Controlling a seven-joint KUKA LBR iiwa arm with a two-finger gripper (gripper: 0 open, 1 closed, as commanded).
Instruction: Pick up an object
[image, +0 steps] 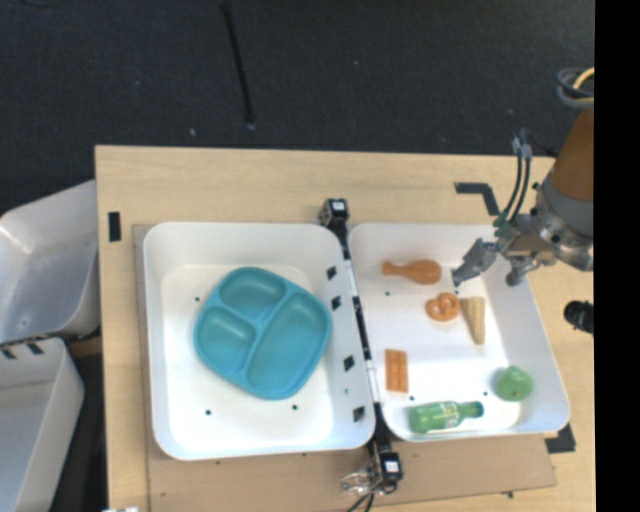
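From the overhead camera I see the gripper (487, 263) hanging over the far side of the right bin (530, 330), its jaws spread apart and holding nothing. Taking the orange doughnut-like piece (443, 307) as my landmark: the jaws hover just beyond it and slightly right; a tan drumstick-shaped toy (413, 269) lies just beyond it to the left; a pale wedge (474, 318) sits right beside it on the right. Nearer the camera from the doughnut lie an orange rectangular block (397, 370), a green bottle (446, 414) on its side and a green apple (514, 383). Well to the doughnut's left, the left bin (170, 400) on the wooden desk (220, 180) carries a blue divided plate (263, 331).
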